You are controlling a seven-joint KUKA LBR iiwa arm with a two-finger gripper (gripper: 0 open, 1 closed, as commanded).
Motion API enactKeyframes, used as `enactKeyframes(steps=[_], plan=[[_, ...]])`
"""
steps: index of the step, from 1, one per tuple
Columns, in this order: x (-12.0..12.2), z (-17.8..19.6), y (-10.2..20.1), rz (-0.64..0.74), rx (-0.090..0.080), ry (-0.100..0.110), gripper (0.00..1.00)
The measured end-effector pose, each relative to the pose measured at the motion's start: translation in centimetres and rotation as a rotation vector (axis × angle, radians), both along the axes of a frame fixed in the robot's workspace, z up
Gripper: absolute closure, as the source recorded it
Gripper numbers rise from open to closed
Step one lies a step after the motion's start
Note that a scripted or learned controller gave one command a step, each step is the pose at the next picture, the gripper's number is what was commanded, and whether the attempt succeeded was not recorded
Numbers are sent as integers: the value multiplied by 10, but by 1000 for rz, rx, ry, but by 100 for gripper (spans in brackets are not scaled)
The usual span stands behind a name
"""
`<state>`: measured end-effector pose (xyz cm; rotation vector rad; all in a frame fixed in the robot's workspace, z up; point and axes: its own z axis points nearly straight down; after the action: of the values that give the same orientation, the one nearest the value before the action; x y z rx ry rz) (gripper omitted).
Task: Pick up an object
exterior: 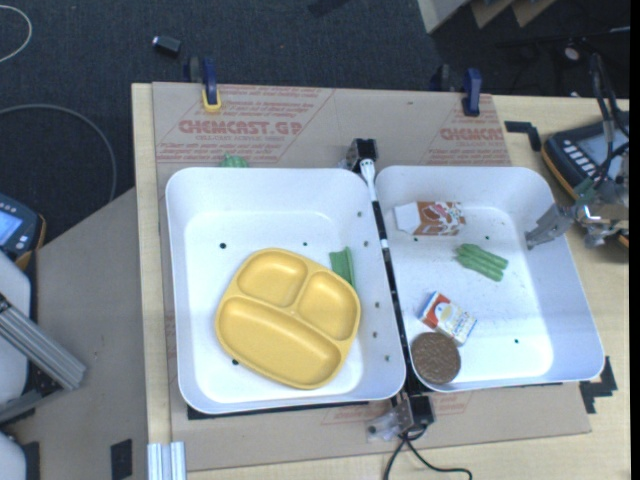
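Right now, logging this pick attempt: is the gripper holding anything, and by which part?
Nothing is held. The gripper sits at the right bin's right rim, with no object between its fingers, apart from the green pod.

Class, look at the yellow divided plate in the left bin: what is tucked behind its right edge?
A green strip pokes out from behind the yellow divided plate in the left bin. Its upper end is visible; the plate covers the rest.

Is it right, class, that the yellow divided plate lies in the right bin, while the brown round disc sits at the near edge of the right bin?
Not quite. The camera view shows the yellow divided plate in the left bin, not the right one. The rest holds: the brown round disc sits at the near edge of the right bin.
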<state>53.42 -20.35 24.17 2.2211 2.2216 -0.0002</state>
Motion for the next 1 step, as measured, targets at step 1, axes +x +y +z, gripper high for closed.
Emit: enactKeyframes(steps=[1], plan=[[1, 11, 0, 1, -2, -3, 100]])
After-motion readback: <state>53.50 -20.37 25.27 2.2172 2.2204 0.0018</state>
